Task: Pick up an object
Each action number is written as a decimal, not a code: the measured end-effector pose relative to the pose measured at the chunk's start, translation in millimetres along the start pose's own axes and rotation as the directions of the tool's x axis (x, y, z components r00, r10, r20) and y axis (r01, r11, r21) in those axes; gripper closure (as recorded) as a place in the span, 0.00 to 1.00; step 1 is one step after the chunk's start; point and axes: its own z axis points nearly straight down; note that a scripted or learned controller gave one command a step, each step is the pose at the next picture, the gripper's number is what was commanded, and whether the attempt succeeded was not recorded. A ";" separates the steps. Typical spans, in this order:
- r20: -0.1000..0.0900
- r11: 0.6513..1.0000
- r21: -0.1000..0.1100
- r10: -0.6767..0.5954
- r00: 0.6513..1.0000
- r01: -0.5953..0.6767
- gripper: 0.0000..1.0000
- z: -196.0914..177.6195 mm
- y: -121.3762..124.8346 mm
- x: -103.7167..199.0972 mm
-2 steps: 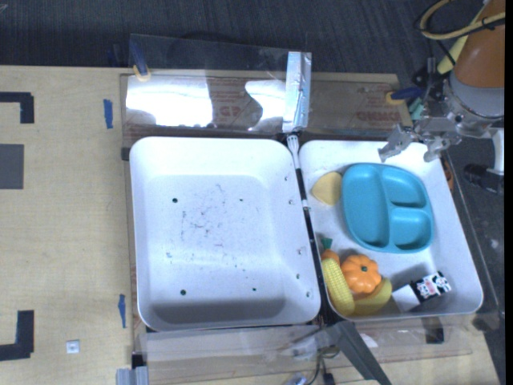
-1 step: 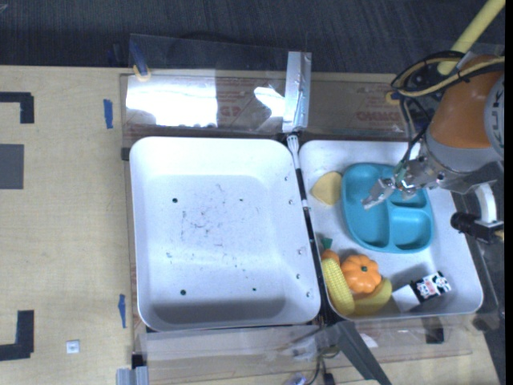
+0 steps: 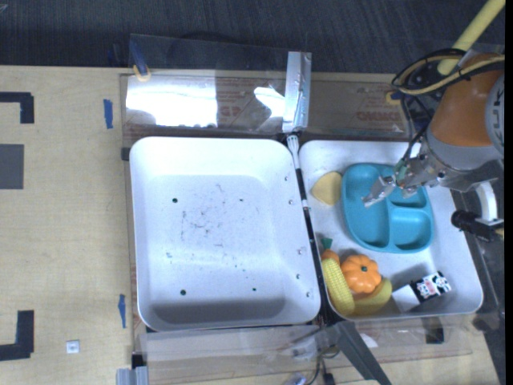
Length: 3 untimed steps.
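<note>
Table (image 3: 56,239): pale wood surface seen from above at a slant, with black corner marks and small blue tape strips along its left part; dark floor lies beyond its far edge.
Left bin (image 3: 160,167): shallow white tray, scuffed with faint grey marks on its floor, standing left of the middle divide.
Right bin (image 3: 461,275): shallow white tray touching the left bin along the divide; all the loose objects lie in it.
Clear panel (image 3: 208,95): glossy sheet with a silver edge strip, lying behind the left bin and catching bright glare.
Arm (image 3: 469,111): grey with an orange band, reaching in from the right over the far right corner of the right bin, with yellow and black cables looped above it.
Blue dish (image 3: 401,227): divided turquoise tray in the far half of the right bin, lying flat.
Yellow piece (image 3: 326,188): pale wedge touching the blue dish's left edge.
Corn (image 3: 337,283): yellow cob near the front left of the right bin, beside the divide.
Pumpkin (image 3: 361,273): small orange toy resting against the corn, in front of the blue dish.
Black and white object (image 3: 430,288): small item at the front right, apart from the pumpkin.
Pincer (image 3: 390,188): metal tips low over the blue dish's upper compartment; how far apart they are, and whether they grip anything, cannot be told.
</note>
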 end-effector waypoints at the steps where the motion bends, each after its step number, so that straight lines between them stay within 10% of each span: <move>1: 0.004 0.999 -0.009 0.032 0.999 -0.032 0.00 -79.4 37.3 28.1; 2: -0.001 1.000 0.005 -0.017 1.000 0.017 0.00 -12.9 -11.1 43.4; 3: 0.001 1.000 0.000 -0.017 1.000 0.017 1.00 -23.4 -8.3 42.5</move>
